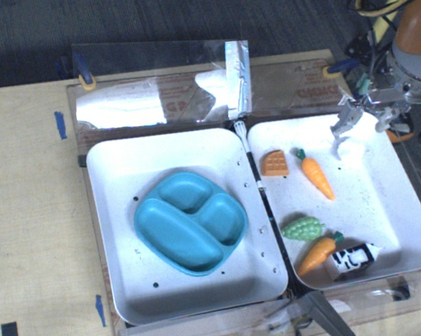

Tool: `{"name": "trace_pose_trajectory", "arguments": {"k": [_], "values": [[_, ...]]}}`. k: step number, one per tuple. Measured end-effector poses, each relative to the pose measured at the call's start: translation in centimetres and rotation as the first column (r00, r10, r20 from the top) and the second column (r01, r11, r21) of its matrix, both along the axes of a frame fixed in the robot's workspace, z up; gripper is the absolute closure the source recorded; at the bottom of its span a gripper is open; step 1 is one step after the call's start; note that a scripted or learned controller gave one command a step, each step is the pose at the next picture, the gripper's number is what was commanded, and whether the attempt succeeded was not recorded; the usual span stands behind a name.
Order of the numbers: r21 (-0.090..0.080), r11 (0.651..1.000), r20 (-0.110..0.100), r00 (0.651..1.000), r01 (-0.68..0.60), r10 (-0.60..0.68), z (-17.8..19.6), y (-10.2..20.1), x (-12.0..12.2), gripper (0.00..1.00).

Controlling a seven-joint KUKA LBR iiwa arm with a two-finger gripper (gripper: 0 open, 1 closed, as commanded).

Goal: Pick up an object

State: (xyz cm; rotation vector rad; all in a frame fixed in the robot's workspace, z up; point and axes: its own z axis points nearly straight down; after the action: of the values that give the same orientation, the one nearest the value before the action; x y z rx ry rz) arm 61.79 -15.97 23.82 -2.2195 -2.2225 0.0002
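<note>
Left bin (134, 290), centre frame, holds a blue tray (191, 222); right bin (402, 206) holds a carrot (317, 175), waffle (274, 164), green cluster (303, 228), second carrot (316, 254) and black-and-white block (353, 257). The upper carrot lies alone, likely light, stiff, slick plastic — best pinched across its thick middle. Gripper (361, 120) hovers at upper right over the right bin's corner; its spread I cannot tell, nothing seen in it.

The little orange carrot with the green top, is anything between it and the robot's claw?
Nothing visible. The gripper is over the right white bin's far corner; bare bin floor lies between it and the small orange carrot.
</note>
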Motion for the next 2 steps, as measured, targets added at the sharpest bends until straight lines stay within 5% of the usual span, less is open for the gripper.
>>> {"name": "trace_pose_trajectory", "arguments": {"k": [1, 2], "values": [[0.002, 0.996, -0.007, 0.996, -0.086, 0.086, -12.4, 3.8, 0.8, 0.00], [0.000, 0.985, 0.002, 0.985, -0.170, 0.170, -15.2, 3.1, 1.5, 0.00]]}}
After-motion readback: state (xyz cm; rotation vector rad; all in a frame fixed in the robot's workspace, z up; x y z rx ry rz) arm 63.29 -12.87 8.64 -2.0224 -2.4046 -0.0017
